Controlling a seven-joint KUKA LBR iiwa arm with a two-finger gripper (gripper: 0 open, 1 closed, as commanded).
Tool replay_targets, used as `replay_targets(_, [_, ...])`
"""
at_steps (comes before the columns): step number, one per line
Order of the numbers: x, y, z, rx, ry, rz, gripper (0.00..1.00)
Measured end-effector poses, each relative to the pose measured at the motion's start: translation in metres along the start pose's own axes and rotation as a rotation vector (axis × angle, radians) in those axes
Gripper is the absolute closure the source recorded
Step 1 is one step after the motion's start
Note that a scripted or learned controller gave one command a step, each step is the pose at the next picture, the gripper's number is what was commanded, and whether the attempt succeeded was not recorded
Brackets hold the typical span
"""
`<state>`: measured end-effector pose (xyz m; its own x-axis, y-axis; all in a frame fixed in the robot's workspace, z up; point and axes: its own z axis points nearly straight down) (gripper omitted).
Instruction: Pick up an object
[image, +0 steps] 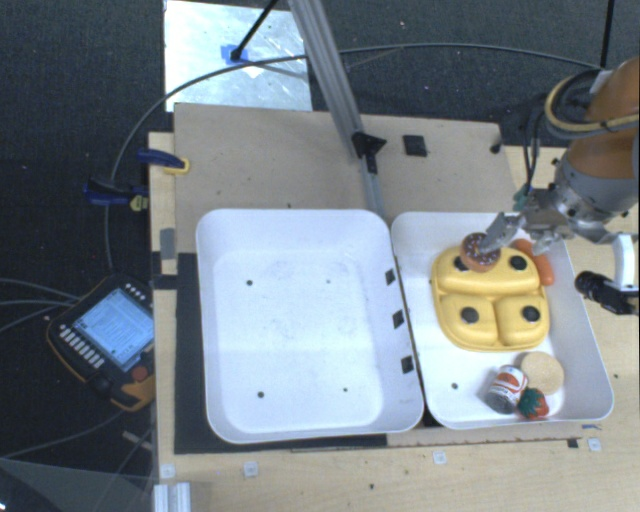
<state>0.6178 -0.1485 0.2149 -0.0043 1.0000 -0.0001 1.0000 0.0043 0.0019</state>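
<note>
The right bin (590, 370) holds a yellow moulded tray (490, 300) with four hollows. A brown sprinkled doughnut (479, 253) rests on the tray's far left corner. My gripper (520, 240) hangs over the far edge of this bin, just right of the doughnut. It is open, and one finger (498, 234) slants down to the doughnut's rim. An orange piece (545, 270) lies by the other finger, partly hidden. A small can (506, 386), a tan disc (543, 371) and a red and green strawberry (533, 403) lie in the near corner.
The left bin (225, 400) lies beside the right one, joined by black clips (398, 318). A grey pole (335, 80) slants over the bench's far side. A teach pendant (105, 340) and cables lie on the floor at left.
</note>
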Motion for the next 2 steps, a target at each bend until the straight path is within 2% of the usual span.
replay_targets(2, [-0.012, 0.009, 0.079, -0.005, -0.001, 0.0, 0.0])
